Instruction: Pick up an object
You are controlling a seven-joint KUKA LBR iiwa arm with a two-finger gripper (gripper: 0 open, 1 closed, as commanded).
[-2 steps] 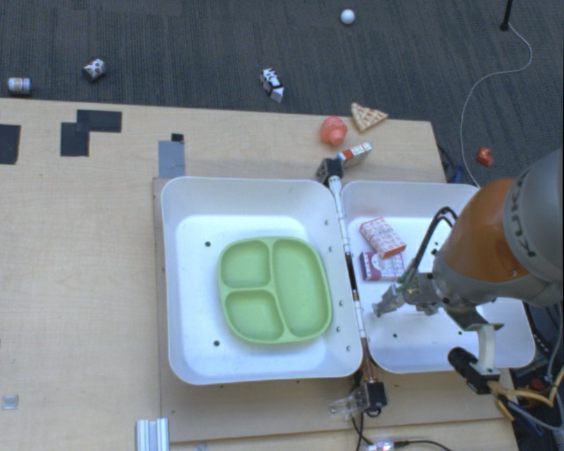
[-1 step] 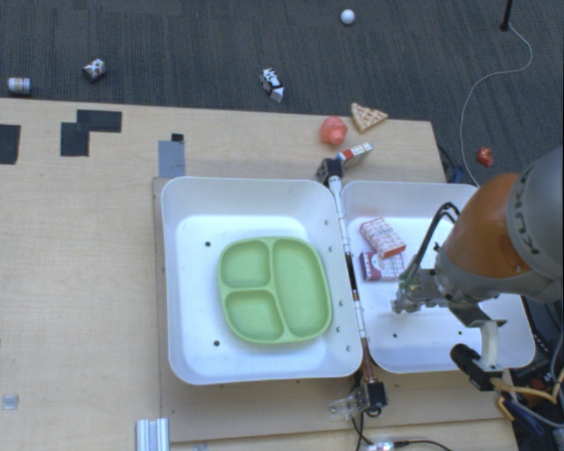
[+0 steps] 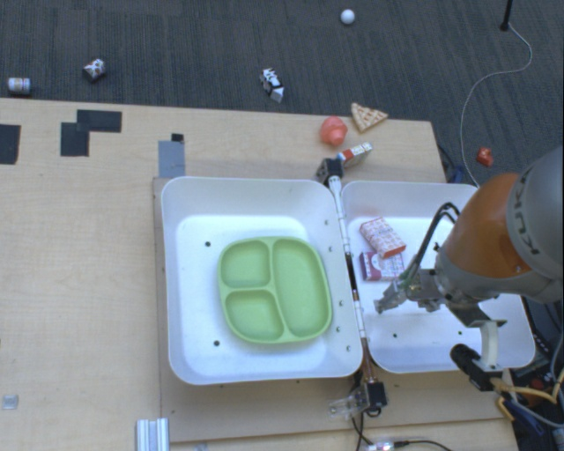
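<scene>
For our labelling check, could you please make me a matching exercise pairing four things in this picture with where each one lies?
Things:
1. green tray
2. red-and-white carton
3. red ball
4. white ball

Places:
A. on the dark carpet beyond the bench
B. in the left bin
C. on the bench just behind the bins
D. in the right bin

Pairs: 1-B, 2-D, 3-C, 4-A
</scene>
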